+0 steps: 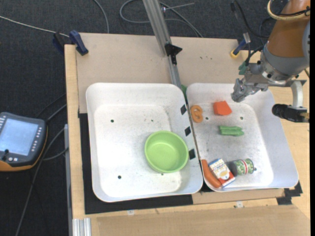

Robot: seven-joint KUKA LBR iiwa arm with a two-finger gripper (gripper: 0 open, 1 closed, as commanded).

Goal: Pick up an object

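The right bin (275, 146) holds an orange block (222, 108), a small orange ring (197, 113), a green pod-shaped piece (231, 130), a green can on its side (243, 166), a small carton (220, 170) and an orange carrot-like piece (208, 175). In the left bin (106, 112) stands a lime green bowl (166, 152). My gripper (239, 93) hangs over the far edge of the right bin, up and to the right of the orange block, with nothing seen between it and the bin floor.
A metal pole (160, 26) slants down to the gap between the bins. Blue clamps (78, 42) sit at the bench's far corners. A handheld pendant (19, 140) lies left of the bench. Cables trail over the dark floor behind.
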